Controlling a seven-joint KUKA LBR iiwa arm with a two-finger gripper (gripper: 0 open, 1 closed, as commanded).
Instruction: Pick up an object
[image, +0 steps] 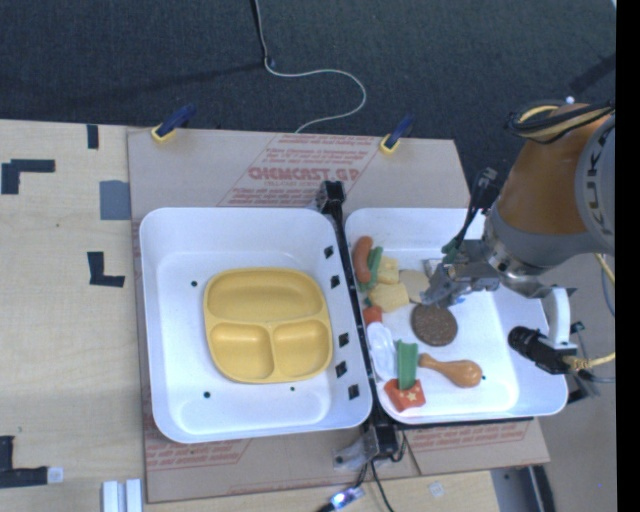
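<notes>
a wooden bench (60, 330) carries a cardboard sheet (290, 170) with mirrored red print i can't read, and two white bins on it. the arm (555, 190) leans in from the right, its claw (440, 290) low over the right bin (500, 395), just above a brown disc (434, 325); whether the claw is spread, i cannot tell. one yellow tray (268, 324) lies in the left bin (170, 300). a drumstick (452, 370) lies nearby.

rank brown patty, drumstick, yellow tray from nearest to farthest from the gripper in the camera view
1. Brown patty, right bin, just below the gripper.
2. Drumstick, right bin, lower, toward the front edge.
3. Yellow tray, left bin, far across the divider.
</notes>
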